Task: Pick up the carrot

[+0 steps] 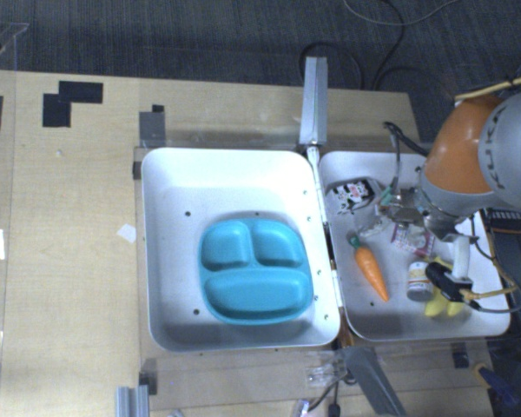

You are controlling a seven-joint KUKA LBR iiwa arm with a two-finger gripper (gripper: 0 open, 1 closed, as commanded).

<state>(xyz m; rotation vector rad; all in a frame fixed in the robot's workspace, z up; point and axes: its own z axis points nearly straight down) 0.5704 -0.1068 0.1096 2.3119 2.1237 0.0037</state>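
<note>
Carrot [372, 269] in right bin [399, 327]

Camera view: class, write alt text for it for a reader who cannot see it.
An orange carrot lies in the right white bin, untouched, with the grey-and-orange arm above the clutter beside it. The left white bin holds a blue divided tray.

Two white bins [156, 233] sit on the bench [61, 233]; there is one blue divided plate [256, 268], one carrot [371, 268] and one banana [443, 301].
</note>
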